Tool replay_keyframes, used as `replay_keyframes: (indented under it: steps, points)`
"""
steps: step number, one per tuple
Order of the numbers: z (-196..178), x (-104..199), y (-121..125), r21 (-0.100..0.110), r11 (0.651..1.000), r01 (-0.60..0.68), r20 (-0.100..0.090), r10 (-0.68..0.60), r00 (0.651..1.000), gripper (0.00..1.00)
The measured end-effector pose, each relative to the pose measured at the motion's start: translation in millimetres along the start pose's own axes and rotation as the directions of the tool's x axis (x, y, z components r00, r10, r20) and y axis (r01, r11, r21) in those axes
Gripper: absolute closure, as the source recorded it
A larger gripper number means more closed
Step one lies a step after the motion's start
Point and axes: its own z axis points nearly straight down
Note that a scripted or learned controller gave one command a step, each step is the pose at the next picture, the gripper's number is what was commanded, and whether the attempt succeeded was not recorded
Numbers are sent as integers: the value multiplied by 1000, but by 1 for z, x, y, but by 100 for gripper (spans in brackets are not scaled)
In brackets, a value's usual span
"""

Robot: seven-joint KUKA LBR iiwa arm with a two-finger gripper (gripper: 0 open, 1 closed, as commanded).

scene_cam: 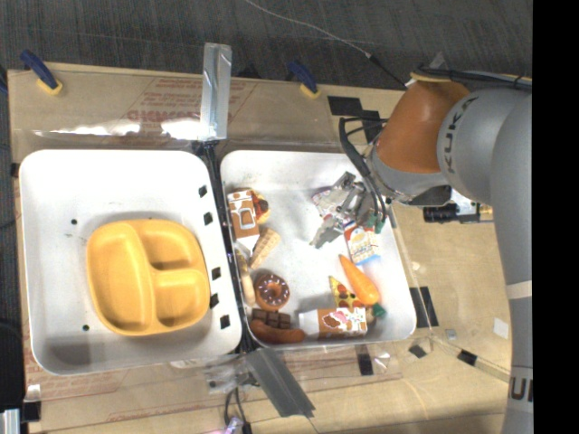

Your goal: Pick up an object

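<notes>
**Claw hanging over the right bin's toys**

The claw (339,213) is hanging low in the right bin (298,165), beside a small carton (363,243) and above a carrot (359,278). How it is set is too blurred to tell, as is any hold. A donut (270,289) is lying nearby. A yellow tray (147,276) is sitting in the left bin (54,174). The arm (470,143) is running off the right edge.

Up beyond the gripper (336,217) a dark ribbed floor (136,16) carries a thin pale cable (298,27), while a brown cardboard-covered bench (118,98) spreads around and to its left, fixed with blue clamps (41,70) and a strip of silver tape (215,93).
</notes>
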Motion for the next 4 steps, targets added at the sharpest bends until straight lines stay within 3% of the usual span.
replay_keyframes:
  steps: [1, 2, 3, 4]
  points:
    - [14, 58, -25, -3, 988, -157, -2, 157, 988, 0]
    - [14, 116, -33, -1, 974, -227, -3, 227, 974, 0]
    - [9, 112, -50, -8, 996, -91, 14, 91, 996, 0]
    - [9, 110, -52, -8, 999, -47, 17, 47, 999, 0]
